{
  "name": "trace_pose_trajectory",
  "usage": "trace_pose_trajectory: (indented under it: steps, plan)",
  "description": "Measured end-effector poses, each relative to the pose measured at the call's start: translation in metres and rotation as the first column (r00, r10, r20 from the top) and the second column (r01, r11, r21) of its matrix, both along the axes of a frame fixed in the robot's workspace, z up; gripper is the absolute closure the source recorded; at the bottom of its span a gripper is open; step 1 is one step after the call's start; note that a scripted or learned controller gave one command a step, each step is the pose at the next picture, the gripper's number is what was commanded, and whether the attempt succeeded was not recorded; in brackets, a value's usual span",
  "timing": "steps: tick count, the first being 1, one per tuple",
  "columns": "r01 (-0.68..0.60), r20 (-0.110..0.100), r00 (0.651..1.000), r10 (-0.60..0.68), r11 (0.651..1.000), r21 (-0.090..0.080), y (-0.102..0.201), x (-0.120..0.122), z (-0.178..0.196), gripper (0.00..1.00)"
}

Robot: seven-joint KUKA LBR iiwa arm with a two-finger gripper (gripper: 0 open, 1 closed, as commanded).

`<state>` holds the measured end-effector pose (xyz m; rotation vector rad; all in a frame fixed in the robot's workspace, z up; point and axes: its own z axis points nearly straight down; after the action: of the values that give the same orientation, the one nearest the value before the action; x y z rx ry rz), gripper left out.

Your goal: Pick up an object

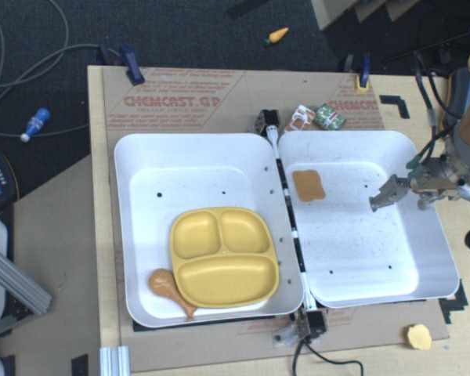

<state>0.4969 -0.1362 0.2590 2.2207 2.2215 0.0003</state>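
Found a flat brown square slab (308,186) lying in the shallow white right-hand bin (360,280), near that bin's upper left corner and apart from its walls. Placed the grey two-finger gripper (385,196) to the right of the brown slab and slightly lower in the view, over the same bin, with bare white floor between the two and no contact. Could not tell whether the gripper was spread or pressed together; saw nothing pinched in it. Traced the grey arm (454,175) further right of the slab, toward the bin's right wall.

Noted the shallow white left-hand bin (133,178) left of the slab, across the dark seam. Spotted in it a yellow plastic plate with three compartments (222,257), below and left of the slab, and a tan drumstick-shaped toy (171,288) touching the plate's lower left edge. Saw small crumpled green and white packets (317,117) above the slab, outside the bins on the brown cardboard sheet (180,100). Marked a pale yellow lump (418,336) well below and right of the slab, also on the cardboard.
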Motion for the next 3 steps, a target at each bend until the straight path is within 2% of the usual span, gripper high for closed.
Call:
trace_pose_trajectory:
  steps: [1, 2, 3]
  plan:
    - [-0.006, 0.003, 1.0, 0.006, 1.0, 0.0, 0.044, 0.075, -0.055, 0.0]
    - [-0.002, -0.007, 1.0, 0.002, 1.0, 0.001, 0.046, 0.122, -0.171, 0.0]
    - [-0.001, 0.005, 1.0, 0.001, 1.0, -0.002, 0.019, 0.167, -0.174, 0.0]
